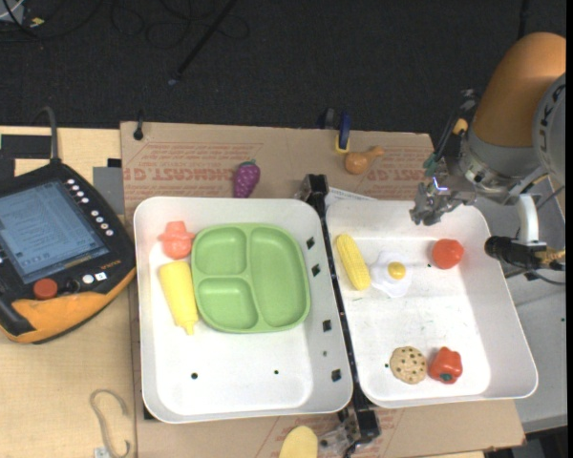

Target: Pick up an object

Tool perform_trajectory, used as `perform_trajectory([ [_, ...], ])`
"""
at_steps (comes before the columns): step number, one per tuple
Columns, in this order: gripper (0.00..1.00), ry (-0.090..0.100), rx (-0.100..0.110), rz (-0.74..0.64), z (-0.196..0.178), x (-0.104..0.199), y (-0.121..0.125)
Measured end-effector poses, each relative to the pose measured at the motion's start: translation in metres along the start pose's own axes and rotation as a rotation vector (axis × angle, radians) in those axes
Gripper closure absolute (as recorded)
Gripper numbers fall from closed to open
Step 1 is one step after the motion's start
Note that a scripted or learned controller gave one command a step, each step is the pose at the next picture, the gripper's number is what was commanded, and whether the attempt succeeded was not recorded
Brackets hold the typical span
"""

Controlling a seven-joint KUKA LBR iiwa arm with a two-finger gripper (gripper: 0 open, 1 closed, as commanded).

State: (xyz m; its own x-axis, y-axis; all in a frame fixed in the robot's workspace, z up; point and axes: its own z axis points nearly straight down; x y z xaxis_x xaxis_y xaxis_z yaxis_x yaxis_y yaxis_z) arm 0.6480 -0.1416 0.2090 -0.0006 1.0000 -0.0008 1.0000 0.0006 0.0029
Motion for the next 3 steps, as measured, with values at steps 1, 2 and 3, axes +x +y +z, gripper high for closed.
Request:
perform_trajectory([
  [1, 1.00, 0.001, 0.002, 0.001, -0.020, -0.001, 0.000],
  [2, 1.00, 0.003, 0.007, -0.002, -0.019, 0.055, -0.027],
  [3, 1.00, 0.003, 0.009, 0.000, -0.013, 0.091, -0.064],
])
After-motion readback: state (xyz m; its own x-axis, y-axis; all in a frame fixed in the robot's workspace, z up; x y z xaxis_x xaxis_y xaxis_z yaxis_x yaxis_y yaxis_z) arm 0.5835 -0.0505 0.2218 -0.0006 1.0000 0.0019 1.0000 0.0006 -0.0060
